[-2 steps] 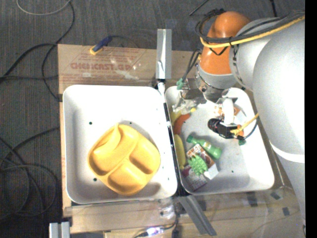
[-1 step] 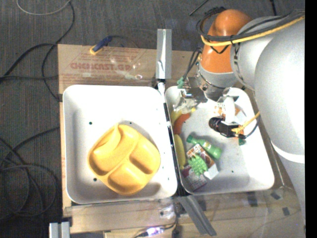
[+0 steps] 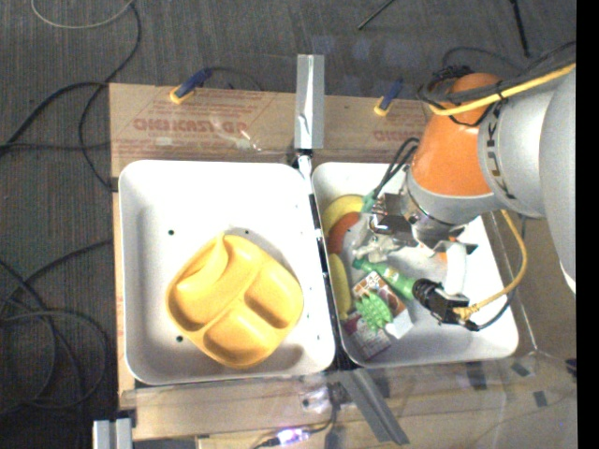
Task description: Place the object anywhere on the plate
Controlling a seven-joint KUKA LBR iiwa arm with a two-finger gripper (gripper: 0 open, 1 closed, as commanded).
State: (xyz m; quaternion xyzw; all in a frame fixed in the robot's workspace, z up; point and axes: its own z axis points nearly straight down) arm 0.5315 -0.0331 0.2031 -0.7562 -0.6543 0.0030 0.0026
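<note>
Yellow, red and green plastic in a tight heap along the left wall of the right bin [image 3: 491, 344]: a yellow curved piece [image 3: 343, 208] at the far end, a red piece [image 3: 343, 226] touching it, a second yellow piece [image 3: 339, 286] against the wall, a green studded toy [image 3: 375, 309] and a dark packet [image 3: 375, 341] near the front edge. Hard to say which of these counts as the object; none on the plate yet.

Down into the middle of that heap, just right of the red piece and above the green toy: the gripper [image 3: 368, 243]. Impossible to tell its state here, wide, narrow or holding anything, with the metal wrist and cabling in the way.

Likely trouble, judged from the crowding:
- closing on two pieces at once, or on none
- nudging a piece against the bin wall instead of lifting it
- dropping a weakly pinched piece on the ridge between the bins

Well apart, in the left bin [image 3: 150, 204], toward its front edge: the yellow plate [image 3: 236, 299], divided into compartments and slightly askew.
</note>
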